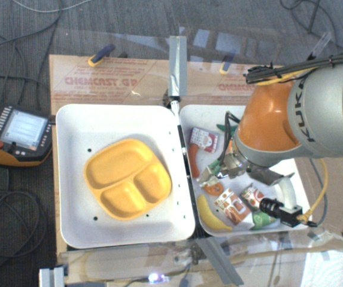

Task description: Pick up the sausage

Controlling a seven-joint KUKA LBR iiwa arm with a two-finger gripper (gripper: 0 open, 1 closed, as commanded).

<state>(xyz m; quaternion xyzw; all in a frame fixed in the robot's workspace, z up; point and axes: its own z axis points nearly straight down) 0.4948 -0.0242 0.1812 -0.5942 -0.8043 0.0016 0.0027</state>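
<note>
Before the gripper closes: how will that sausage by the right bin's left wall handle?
The sausage is a slim reddish cylinder, so it probably rolls if nudged sideways. It looks like smooth toy plastic, likely stiff, light and a bit slippery. It lies close along the right bin's left wall, so one finger may have little room; the gripper sits just right of it.

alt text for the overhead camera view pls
A grey and orange robot arm reaches from the right over the right bin, its claw low beside a red sausage by the bin's left wall, among a banana and snack packets. The left bin holds a yellow divided tray.
</note>
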